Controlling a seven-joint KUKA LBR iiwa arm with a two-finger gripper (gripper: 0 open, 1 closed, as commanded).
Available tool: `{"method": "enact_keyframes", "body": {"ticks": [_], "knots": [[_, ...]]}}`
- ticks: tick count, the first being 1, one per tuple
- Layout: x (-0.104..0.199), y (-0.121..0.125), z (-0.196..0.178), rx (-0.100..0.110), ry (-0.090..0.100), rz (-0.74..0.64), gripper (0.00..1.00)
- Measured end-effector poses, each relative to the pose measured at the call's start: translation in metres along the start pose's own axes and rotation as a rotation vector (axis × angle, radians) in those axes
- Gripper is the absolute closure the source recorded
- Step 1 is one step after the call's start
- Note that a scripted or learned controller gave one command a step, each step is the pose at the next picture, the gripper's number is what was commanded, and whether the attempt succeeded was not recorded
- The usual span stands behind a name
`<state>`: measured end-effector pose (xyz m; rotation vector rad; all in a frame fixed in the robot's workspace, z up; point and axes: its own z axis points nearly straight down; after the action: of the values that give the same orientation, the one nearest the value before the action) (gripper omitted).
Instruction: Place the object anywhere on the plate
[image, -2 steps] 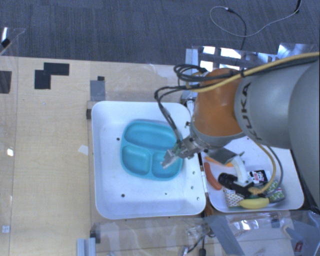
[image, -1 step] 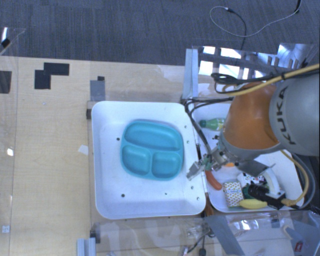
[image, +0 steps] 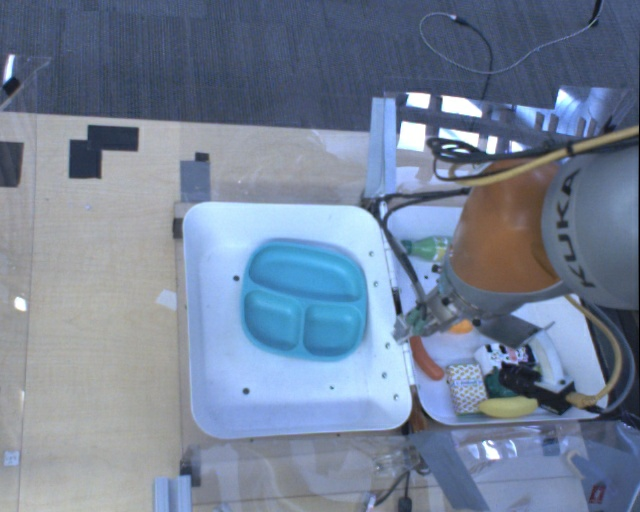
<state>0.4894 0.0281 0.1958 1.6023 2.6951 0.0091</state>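
- A pale wooden bench (image: 90, 330) carries both bins; dark ribbed carpet (image: 250, 60) lies beyond it.
- The left bin (image: 215, 400), glossy white plastic with rounded corners, holds a smooth blue plate (image: 303, 298) with three compartments, at its middle.
- Right of that plate, the right bin (image: 440, 405) holds a red sausage-shaped piece (image: 427, 359), a speckled block (image: 466, 388) and a yellow banana (image: 508, 407).
- The gripper (image: 422, 322) hangs over the right bin's left edge, just above the red piece; its opening cannot be judged.
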Motion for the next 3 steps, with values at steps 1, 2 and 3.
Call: {"method": "enact_keyframes", "body": {"ticks": [1, 2, 3], "knots": [[-0.006, 0.026, 0.011, 0.003, 0.001, -0.376, 1.0], [-0.034, 0.074, 0.0, 0.0, -0.001, -0.625, 1.0], [-0.019, 0.097, -0.008, -0.001, 0.0, -0.599, 1.0]]}}
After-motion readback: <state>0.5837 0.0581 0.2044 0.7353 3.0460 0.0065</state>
